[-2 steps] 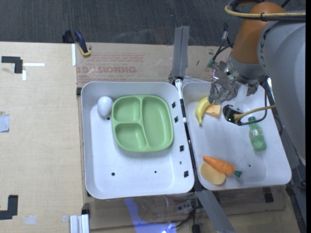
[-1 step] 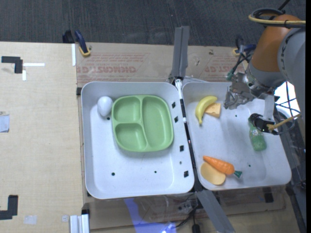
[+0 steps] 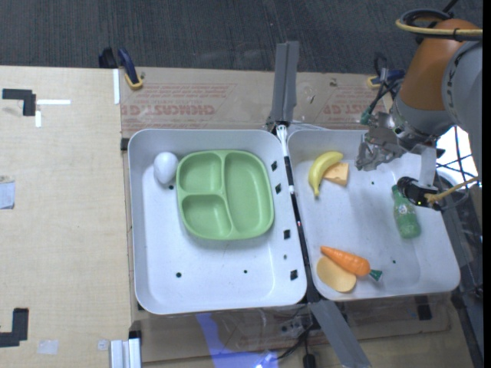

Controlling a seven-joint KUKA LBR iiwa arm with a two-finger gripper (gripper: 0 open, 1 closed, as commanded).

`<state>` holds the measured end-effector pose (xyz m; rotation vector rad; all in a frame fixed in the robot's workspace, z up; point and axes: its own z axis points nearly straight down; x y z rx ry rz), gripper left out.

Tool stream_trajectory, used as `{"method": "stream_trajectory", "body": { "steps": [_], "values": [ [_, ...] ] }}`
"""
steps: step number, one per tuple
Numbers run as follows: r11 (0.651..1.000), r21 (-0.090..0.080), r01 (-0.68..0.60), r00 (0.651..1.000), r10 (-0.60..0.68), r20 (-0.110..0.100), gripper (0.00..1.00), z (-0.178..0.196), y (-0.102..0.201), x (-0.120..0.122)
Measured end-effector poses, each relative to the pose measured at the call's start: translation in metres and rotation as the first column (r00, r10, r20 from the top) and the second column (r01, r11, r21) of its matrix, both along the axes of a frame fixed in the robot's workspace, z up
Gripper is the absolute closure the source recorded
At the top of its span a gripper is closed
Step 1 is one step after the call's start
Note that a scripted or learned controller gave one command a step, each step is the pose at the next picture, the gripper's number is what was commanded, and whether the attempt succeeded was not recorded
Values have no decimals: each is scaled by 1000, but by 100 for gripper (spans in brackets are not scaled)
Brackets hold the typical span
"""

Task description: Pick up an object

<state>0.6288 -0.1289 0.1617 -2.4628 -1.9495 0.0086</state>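
In the right bin (image 3: 360,228) a yellow banana (image 3: 321,171) lies at the back left, against a pale orange wedge (image 3: 337,175). A carrot (image 3: 347,261) rests on a yellow-orange disc (image 3: 336,276) near the front edge. A green bottle (image 3: 405,213) lies by the right wall. My gripper (image 3: 370,158) hangs over the back right part of this bin, to the right of the banana, with nothing seen between its fingers.
The left bin (image 3: 153,267) holds a green divided plate (image 3: 225,195) and a white egg-like ball (image 3: 165,165) at its back left. A grey post (image 3: 285,83) rises between the bins at the back. Cables hang at the right.
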Motion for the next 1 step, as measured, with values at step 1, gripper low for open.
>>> {"method": "stream_trajectory", "body": {
  "steps": [1],
  "values": [
    [1000,0,0,1000,0,0,0,0,0,0]
  ]
}}
